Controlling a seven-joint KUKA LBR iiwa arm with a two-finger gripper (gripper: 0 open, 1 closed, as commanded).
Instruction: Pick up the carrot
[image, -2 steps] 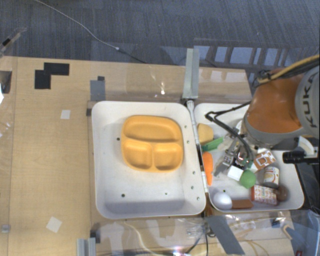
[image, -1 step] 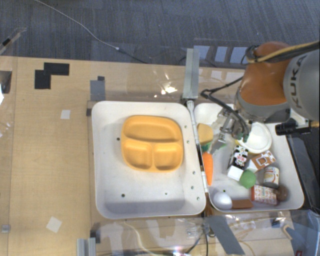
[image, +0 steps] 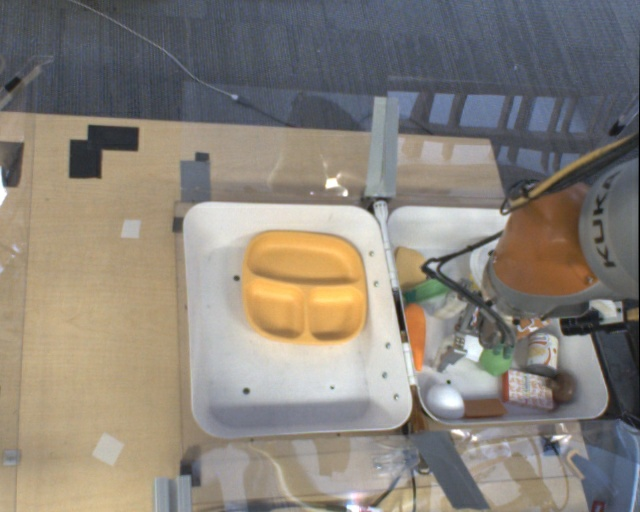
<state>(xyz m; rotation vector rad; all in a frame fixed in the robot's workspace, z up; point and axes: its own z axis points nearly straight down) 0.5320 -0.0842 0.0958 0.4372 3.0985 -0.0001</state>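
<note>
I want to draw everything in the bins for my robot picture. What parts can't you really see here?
- Carrot: its top end is hidden under green leaves in the camera view.
- Right bin: the arm covers much of its middle and far side.
- Can: the label is too small to read, and the arm hides part of it.
- Gripper: it is blurry among cables, so its state is unclear.
</note>
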